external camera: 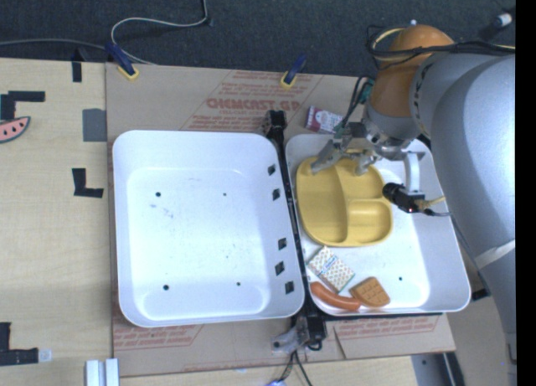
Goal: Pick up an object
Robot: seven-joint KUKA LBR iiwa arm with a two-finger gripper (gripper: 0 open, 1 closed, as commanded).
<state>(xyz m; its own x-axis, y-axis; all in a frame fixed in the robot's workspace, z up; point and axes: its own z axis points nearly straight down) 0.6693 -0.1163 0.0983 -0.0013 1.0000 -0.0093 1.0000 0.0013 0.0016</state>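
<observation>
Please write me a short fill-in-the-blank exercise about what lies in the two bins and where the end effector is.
1. The yellow divided tray lies in the ____ bin as the camera sees it.
2. The end effector is at the tray's ____ edge, the one away from the camera.
3. The hot dog lies at the bin's near edge, beside a ____ cracker.
4. The checkered packet sits between the hot dog and the ____.

Missing words: right; far; brown; tray

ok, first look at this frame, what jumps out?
The yellow divided tray in the right bin, with the gripper spread wide at its far rim. Near that bin's front edge lie a checkered packet, a hot dog and a brown cracker.
</observation>
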